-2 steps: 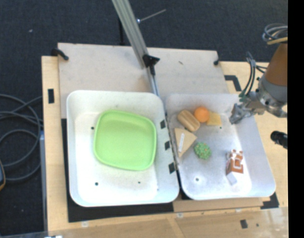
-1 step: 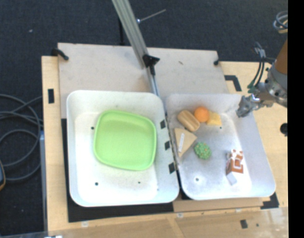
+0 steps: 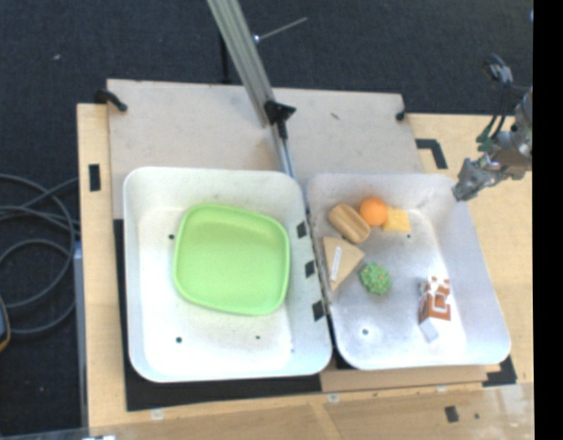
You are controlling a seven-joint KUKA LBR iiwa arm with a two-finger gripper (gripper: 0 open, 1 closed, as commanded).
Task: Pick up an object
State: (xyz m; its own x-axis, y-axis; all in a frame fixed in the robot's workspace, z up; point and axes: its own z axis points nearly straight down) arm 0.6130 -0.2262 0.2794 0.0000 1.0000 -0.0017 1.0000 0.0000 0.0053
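Note:
The right bin (image 3: 474, 273) holds several small items: a tan bread roll (image 3: 348, 223), an orange ball (image 3: 374, 212), a yellow block (image 3: 397, 220), a tan wedge (image 3: 341, 261), a green broccoli piece (image 3: 376, 279) and a red-and-white carton (image 3: 436, 302). My gripper (image 3: 469, 181) hangs at the far right, over the bin's upper right corner, well apart from every item. Nothing shows between its fingers.
A light green plate (image 3: 232, 258) lies in the left bin (image 3: 144, 273). A grey metal pole (image 3: 245, 49) slants from the top down to the seam between the bins. Black cables (image 3: 25, 236) lie on the floor at the left.

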